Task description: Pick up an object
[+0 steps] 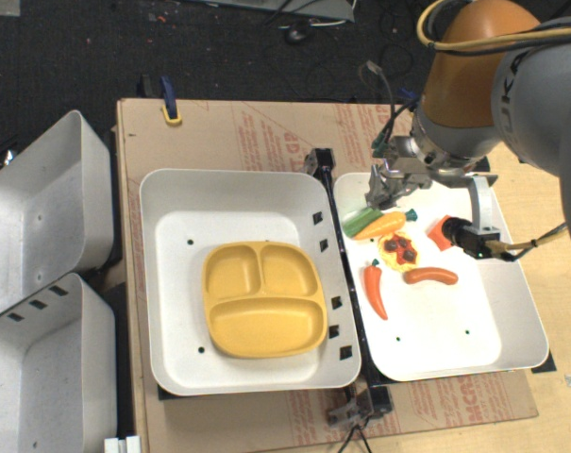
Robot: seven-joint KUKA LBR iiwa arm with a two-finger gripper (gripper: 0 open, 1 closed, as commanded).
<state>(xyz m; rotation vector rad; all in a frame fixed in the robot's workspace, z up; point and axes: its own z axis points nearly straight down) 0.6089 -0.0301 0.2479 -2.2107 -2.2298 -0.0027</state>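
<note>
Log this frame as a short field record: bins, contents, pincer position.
left bin: holds a yellow three-compartment plastic tray
right bin: holds toy food, namely a red chilli pepper, a red sausage, an orange carrot with green top, a small pizza slice
pincer: over right bin's far left corner, above the carrot
grasp: nothing visibly held

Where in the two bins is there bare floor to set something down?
Right bin: its near half, below the red chili and sausage, is bare; the far-left corner is crowded under the gripper. Left bin: just a margin around the yellow tray.
</note>
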